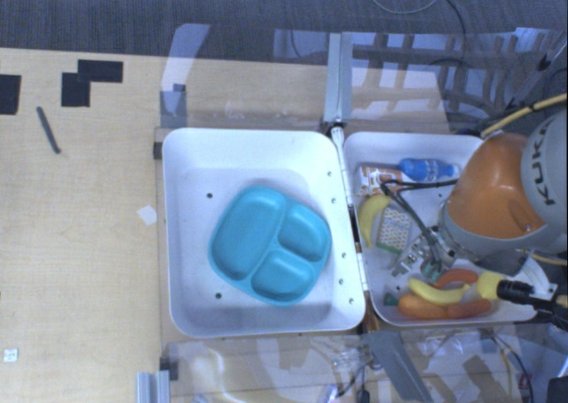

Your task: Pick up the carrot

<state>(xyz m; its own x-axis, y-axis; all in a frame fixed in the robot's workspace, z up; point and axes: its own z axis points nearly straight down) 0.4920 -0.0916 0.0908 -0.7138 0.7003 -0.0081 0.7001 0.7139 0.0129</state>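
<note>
carrot (pixel 444 308) lies at the right bin's (pixel 355 215) six o'clock edge, touching a banana (pixel 435 288). tool (pixel 424 257) grip state is unclear; it should descend centred along the carrot's length.

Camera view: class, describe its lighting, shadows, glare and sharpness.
Camera view: even, soft lighting; the blue plate casts a faint shadow on the left bin. Pale reflections streak the clear panels behind the bins. The picture is slightly soft overall; the end effector above the carrot is cluttered and hard to read.
</note>
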